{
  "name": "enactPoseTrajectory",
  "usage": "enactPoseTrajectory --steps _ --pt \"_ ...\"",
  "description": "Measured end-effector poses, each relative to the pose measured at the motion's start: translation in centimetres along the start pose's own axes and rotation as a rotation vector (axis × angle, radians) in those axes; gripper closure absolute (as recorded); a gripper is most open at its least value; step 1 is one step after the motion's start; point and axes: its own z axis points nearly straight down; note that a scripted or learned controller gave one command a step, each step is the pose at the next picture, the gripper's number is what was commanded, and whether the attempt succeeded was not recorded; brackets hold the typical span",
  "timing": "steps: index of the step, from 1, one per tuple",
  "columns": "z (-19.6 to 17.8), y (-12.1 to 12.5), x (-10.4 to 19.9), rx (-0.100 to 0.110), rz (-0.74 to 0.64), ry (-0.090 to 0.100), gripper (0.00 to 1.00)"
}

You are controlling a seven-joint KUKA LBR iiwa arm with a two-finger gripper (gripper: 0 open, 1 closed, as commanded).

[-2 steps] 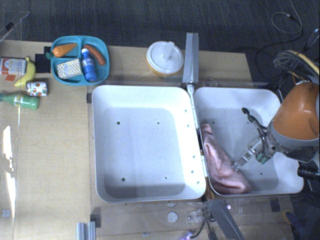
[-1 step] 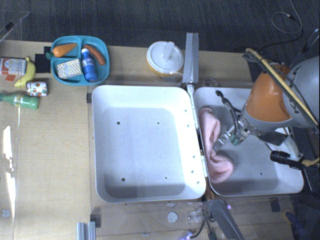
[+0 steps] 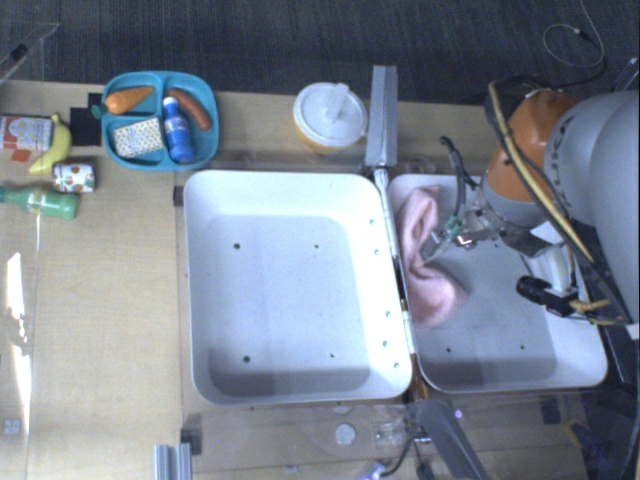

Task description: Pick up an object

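Observation:
A pink cloth (image 3: 422, 258) lies crumpled along the left wall of the right bin (image 3: 520, 368). My gripper (image 3: 441, 240) is down in that bin, right at the cloth's right edge and about mid-length of it. The grey arm with its orange band (image 3: 530, 138) reaches in from the right and hides the bin's upper right part. The gripper's tip is dark and small against the cloth, and whether it holds any fabric is unclear.
The left bin (image 3: 290, 288) sits beside the right one, a metal divider (image 3: 392, 258) between them. Behind the bins stand a white lidded cup (image 3: 330, 116) and a blue tray (image 3: 160, 120) of toy food. Small items (image 3: 45, 173) lie at the far left.

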Motion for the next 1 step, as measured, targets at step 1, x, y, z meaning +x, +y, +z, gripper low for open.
enactPoseTrajectory --steps 1 --pt "-3.96 -3.81 -5.91 0.007 0.221 0.002 0.00"
